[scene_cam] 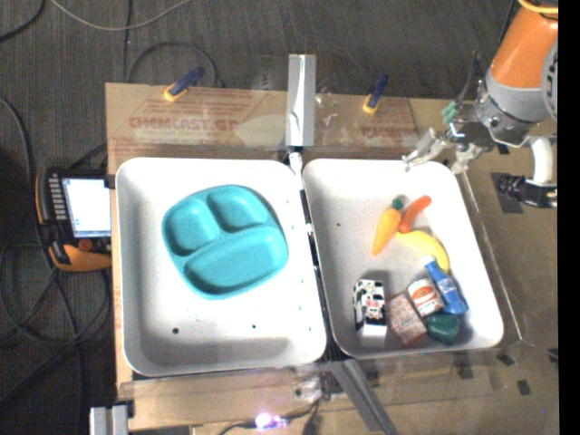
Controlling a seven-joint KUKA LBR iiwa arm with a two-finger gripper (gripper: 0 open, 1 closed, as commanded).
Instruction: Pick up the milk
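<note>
Milk carton low in the right bin, gripper high at its far corner

Milk carton (pixel 369 307), white with black patches, stands near the front-left of the right bin (pixel 344 243), its long side running front to back, with a snack packet (pixel 407 319) just beside it. The gripper (pixel 438 148) hovers over the bin's back-right rim, well apart from the carton, which lies forward and left of it. Its jaws are spread and grasp nothing.

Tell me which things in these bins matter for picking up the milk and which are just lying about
For the job:
milk carton, right bin
gripper, above that bin's far right corner

Lying about:
carrot
banana
blue bottle
teal divided plate, left bin
</note>
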